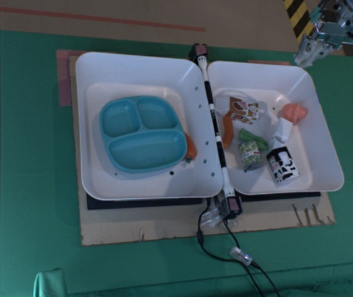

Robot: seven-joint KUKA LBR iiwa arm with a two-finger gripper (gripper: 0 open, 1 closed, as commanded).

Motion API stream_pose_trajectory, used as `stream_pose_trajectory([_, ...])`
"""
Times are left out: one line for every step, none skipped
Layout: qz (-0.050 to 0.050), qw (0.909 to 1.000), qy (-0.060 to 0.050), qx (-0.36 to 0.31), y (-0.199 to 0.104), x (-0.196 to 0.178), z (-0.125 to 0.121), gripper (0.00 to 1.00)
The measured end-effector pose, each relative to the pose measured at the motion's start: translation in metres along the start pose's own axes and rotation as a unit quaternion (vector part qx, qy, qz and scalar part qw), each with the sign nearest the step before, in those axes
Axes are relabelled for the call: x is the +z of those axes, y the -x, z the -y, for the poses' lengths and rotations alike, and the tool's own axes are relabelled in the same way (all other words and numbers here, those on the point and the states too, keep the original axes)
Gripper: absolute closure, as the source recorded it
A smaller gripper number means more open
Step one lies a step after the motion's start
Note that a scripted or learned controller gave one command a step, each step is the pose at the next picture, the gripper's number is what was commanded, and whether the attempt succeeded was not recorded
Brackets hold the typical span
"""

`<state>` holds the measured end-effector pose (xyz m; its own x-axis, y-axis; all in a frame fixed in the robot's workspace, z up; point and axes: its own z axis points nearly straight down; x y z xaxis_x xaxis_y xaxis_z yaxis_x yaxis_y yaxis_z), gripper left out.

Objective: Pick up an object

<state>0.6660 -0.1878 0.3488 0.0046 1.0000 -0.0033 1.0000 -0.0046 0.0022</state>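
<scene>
Grey claw (306, 57) hovers above right bin's (325, 159) corner

a robotics lab: hazard-striped floor tape (295, 5), green bench mat (34, 166), cabled white bins (96, 73).

I find open floor in the right bin (325, 166) along its far wall, beyond the printed carton (243, 110). Nearer than the carton, my way is crowded: orange carrot (227, 132), green can (249, 153), white bottle (283, 129), pink lump (293, 112) and black-and-white box (282, 164) lie close together. Left of the carton runs the divider rail (213, 125).
</scene>
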Motion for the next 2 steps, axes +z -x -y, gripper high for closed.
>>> stream_pose_trajectory([0.001, 1.0, 0.002, -0.001, -0.0008, -0.0102, -0.0346, 1.0])
stream_pose_trajectory([0.0, 1.0, 0.0, 0.0, -0.0006, -0.0096, -0.0257, 1.0])
